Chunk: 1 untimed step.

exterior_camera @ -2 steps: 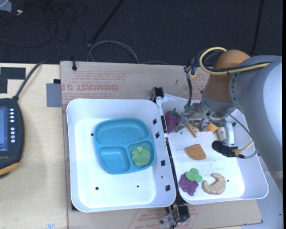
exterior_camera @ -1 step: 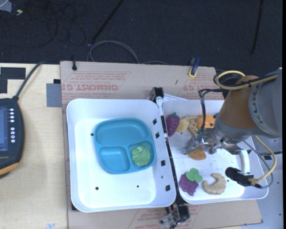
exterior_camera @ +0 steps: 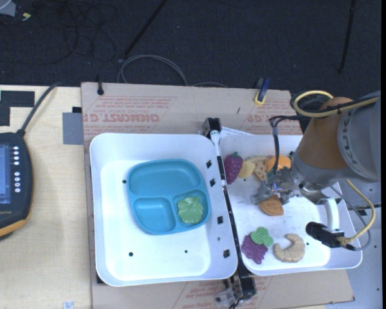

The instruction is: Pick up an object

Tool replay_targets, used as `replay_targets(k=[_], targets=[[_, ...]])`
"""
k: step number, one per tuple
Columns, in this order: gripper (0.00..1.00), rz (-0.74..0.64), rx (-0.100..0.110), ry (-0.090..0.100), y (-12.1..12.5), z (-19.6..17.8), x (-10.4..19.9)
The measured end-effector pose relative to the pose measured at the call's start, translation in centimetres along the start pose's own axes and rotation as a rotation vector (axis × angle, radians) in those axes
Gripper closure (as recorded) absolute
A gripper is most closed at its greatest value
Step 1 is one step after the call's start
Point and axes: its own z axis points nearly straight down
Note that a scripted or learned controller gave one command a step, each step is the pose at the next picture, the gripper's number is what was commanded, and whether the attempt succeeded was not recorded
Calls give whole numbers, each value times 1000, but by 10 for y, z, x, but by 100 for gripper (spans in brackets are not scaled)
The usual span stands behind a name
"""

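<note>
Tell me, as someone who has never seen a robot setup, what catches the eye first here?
Probably the bright blue divided plate in the left white bin, with a green leafy toy in its lower right compartment. Next, the grey arm with its orange band reaching in from the right, its tool low over the right bin, beside an orange-brown toy. Purple grapes and a croissant lie nearer the front.

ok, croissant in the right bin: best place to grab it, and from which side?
Take the croissant across its thick middle, coming straight down from above. It lies flat as a crescent with thin, tapering ends, and the purple grapes sit close on its left, so set the claw fingers on its near and far sides.
</note>
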Motion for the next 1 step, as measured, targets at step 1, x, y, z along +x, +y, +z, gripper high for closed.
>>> replay_targets(k=[1], targets=[[100, -13, -11, 1, -1, -118, 75]])
